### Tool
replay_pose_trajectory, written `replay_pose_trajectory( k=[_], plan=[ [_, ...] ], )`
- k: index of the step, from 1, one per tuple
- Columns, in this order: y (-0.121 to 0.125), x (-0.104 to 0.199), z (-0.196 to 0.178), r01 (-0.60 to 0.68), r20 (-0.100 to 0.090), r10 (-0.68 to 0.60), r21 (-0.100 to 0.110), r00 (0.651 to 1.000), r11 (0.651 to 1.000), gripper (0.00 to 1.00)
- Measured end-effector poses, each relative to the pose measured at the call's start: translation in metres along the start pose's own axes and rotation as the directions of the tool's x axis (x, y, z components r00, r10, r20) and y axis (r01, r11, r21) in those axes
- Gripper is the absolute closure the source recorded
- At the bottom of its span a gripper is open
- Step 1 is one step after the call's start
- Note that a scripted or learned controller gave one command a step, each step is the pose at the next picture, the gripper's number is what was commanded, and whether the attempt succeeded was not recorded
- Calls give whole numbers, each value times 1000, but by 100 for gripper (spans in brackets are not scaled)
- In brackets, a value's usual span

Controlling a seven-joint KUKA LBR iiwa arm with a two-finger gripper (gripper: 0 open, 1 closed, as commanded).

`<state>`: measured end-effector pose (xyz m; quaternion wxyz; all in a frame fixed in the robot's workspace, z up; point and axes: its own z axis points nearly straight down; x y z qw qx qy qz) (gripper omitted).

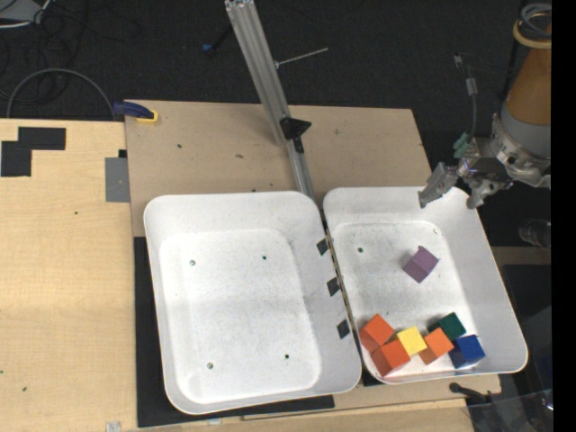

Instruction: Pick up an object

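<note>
Above the far right corner of the right bin (477, 241), the hand (454, 185) is hovering with its two fingers spread apart and nothing between them — the approach seems to be under way, no grasp yet. The purple cube (419, 264) is lying alone mid-bin, the easiest target; the next move calls for descending over it and closing squarely. Orange (378, 329), red (392, 355), yellow (412, 341), green (449, 324) and blue (467, 349) blocks are crowding the near corner. The left bin (171, 219) is sitting beside it on the wooden surface (216, 147).
</note>
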<state>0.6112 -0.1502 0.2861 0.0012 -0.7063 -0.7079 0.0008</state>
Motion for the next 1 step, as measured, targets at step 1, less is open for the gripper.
replay_pose_trajectory(
  k=[1],
  plan=[
    [-30,10,61,-3,-2,3,8,1000,1000,0]
  ],
)
